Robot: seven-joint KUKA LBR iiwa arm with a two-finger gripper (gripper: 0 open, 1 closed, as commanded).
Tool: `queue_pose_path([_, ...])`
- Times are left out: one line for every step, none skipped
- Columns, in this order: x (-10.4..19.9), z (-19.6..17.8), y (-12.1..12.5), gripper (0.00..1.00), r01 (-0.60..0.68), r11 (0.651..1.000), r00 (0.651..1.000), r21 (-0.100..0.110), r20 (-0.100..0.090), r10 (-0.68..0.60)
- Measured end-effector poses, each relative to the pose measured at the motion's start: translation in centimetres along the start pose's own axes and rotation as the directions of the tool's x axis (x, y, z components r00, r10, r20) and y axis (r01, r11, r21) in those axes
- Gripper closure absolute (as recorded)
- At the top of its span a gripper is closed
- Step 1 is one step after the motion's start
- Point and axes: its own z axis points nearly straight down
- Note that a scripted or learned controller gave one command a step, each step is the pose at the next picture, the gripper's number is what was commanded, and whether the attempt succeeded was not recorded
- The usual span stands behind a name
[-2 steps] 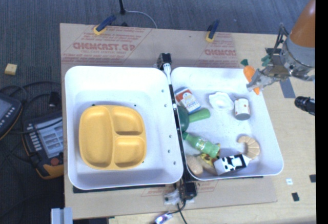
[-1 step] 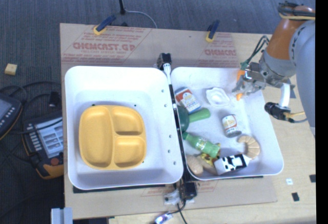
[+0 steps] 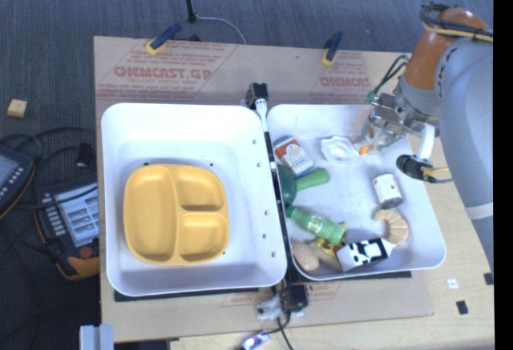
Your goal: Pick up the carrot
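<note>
Left bin point(image 3: 112, 132): only the yellow tray point(image 3: 175, 212) sits in it, centred; a bare margin runs all round, widest along the far wall. Right bin point(image 3: 437, 248) is crowded. Left side blocked by carton point(image 3: 292, 156), green bottle point(image 3: 304, 180) and second bottle point(image 3: 317, 223), which lie close to the divider. Near edge packed: tan lump point(image 3: 305, 256), black-and-white item point(image 3: 362, 252), bread piece point(image 3: 393, 227). White cup point(image 3: 339, 150) sits far-centre, cylinder point(image 3: 387, 190) right of centre. Open floor: a patch mid-bin between green bottle and cylinder, plus the far-left corner strip. Far-right corner is taken by the claw point(image 3: 383, 130) and arm point(image 3: 449, 84). Clamps point(image 3: 163, 38) stand on the counter point(image 3: 232, 60) behind the bins.
</note>
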Motion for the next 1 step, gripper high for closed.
queue_pose_path([-0.01, -0.80, -0.22, 1.00, 0.000, 1.000, 1.000, 0.010, 0.003, 0.000])
